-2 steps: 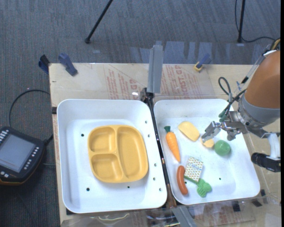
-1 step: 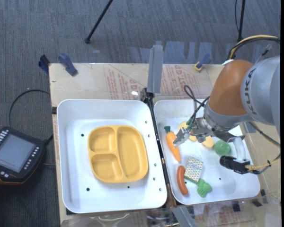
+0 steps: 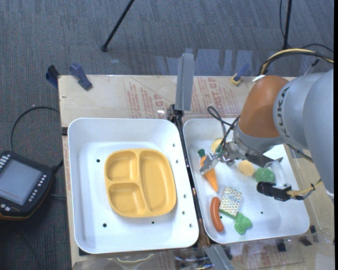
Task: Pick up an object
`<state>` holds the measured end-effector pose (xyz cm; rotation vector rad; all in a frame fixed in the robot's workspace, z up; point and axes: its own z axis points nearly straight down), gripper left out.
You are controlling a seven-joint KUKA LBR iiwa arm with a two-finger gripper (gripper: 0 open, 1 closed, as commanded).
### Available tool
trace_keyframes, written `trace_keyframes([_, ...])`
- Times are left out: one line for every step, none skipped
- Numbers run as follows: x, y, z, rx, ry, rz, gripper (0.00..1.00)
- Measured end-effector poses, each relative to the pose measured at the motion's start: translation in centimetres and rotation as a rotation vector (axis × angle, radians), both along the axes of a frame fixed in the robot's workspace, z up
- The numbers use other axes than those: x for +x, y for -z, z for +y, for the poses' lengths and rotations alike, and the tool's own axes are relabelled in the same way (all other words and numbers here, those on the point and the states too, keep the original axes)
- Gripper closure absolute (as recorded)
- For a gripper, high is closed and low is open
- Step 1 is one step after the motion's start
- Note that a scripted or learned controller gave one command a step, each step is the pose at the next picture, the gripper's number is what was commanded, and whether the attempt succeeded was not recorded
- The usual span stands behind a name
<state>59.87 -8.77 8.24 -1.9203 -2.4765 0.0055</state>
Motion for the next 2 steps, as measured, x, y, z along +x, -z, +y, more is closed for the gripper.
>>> trace_keyframes([0.0, -0.6, -0.1, 0.002, 0.005, 0.005, 1.00])
trace_keyframes([-6.7, -10.3, 2.9, -0.002, 0.207, -0.003, 1.00])
